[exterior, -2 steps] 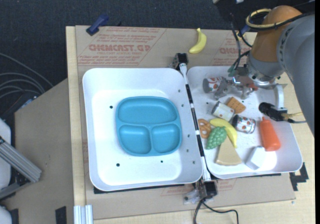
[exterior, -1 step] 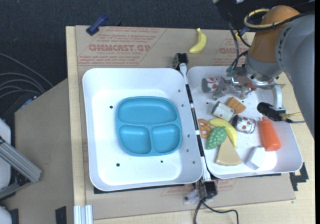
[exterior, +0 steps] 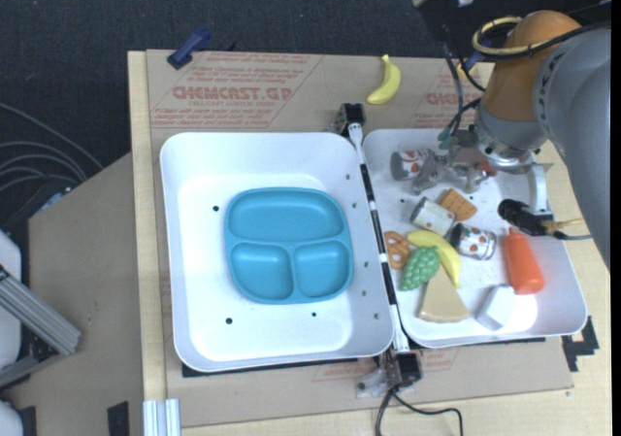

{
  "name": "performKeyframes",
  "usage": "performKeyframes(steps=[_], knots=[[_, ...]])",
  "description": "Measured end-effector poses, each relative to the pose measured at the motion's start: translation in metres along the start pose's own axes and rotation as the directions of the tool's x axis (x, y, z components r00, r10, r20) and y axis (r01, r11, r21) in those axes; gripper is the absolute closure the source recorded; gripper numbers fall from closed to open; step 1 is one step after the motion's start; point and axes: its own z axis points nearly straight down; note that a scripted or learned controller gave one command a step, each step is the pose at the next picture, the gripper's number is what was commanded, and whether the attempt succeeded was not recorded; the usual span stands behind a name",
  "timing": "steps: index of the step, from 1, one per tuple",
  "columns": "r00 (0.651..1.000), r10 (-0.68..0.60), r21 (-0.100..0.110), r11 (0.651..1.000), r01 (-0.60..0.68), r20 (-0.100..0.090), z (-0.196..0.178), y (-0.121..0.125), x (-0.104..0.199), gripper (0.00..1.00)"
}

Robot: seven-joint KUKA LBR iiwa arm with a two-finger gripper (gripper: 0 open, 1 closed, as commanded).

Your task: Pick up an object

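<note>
Hovering hand (exterior: pixel 448 175) sits just above the cracker (exterior: pixel 454 202).

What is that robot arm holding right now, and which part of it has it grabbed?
It cannot be told. The tool is down in the right bin among small toys at its far end, but the arm hides whether anything sits between its fingers.

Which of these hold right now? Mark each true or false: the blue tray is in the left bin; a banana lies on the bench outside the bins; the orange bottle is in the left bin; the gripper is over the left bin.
1. The blue tray sits in the left bin. True.
2. A banana lies on the bench outside the bins. True.
3. The orange bottle is in the left bin. False: it is in the right bin.
4. The gripper is over the left bin. False: it is over the right bin's far end.
</note>
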Motion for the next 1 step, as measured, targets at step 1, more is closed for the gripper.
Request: performKeyframes(steps=[1], knots=[[1.000, -0.001, -0.005, 1.000, 0.001, 0.001, -0.0005, -0.0010, 0.0200, 0.00]])
